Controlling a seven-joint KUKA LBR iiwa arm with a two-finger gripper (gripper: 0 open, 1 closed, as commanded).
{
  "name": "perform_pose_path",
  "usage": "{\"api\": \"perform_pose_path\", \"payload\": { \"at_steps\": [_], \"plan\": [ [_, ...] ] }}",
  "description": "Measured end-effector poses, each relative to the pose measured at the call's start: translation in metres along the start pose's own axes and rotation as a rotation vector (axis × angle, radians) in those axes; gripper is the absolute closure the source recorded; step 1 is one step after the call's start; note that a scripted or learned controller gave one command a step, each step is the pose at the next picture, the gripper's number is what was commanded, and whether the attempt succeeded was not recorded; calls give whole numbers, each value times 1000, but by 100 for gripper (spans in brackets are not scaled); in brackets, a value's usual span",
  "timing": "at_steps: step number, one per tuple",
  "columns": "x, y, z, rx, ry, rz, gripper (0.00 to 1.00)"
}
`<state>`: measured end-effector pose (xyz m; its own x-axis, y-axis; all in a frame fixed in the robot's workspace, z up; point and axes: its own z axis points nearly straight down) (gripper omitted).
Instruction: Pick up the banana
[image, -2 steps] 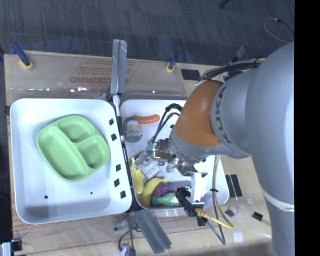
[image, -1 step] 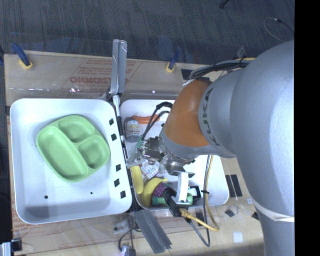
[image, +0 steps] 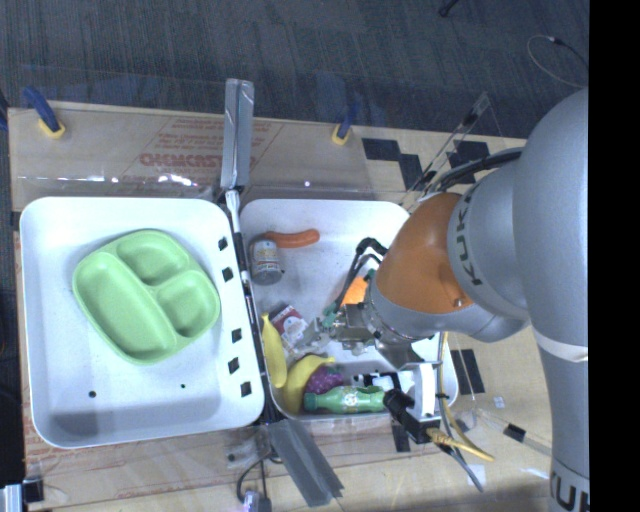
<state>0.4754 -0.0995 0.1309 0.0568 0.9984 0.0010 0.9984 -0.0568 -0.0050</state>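
Banana at the right bin's left wall, my gripper above it

Banana (image: 276, 358) lies in the right bin (image: 330, 215), its long yellow body running down along that bin's left wall and curling toward the near wall. I use it as my landmark. Touching it on the right is a bunch of purple grapes (image: 322, 379), and just beyond the grapes, toward the near wall, a green bottle (image: 348, 401) lies on its side. Just above the banana's upper end sits a small red-and-white packet (image: 289, 319). Farther up from the banana stands a small grey can (image: 266, 259), and beside the can, up and to the right, lies an orange-red sausage (image: 296, 238) near the far wall. An orange piece (image: 353, 289) shows up and to the right of the banana, partly hidden by my wrist.

My gripper (image: 325, 331) hangs just right of the banana's upper half, close over the clutter; whether its fingers are spread or closed I cannot tell, since the metal parts blur together there. I see nothing held between them. My grey arm (image: 530, 240) with its orange band (image: 425, 260) reaches in from well right of the banana.

Left of the banana, past the dividing wall, the left bin (image: 50, 330) holds a green sectioned plate (image: 146, 293), well apart from the fruit.
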Motion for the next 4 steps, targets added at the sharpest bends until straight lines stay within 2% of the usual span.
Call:
{"api": "perform_pose_path", "payload": {
  "at_steps": [1, 2, 3, 4],
  "plan": [
    [3, 1, 39, -7, -5, -86, 0],
    [-6, 1, 39, -3, 1, 422, 0],
    [-6, 1, 39, -3, 0, 422, 0],
    [6, 2, 39, -6, 1, 531, 0]
  ]
}}
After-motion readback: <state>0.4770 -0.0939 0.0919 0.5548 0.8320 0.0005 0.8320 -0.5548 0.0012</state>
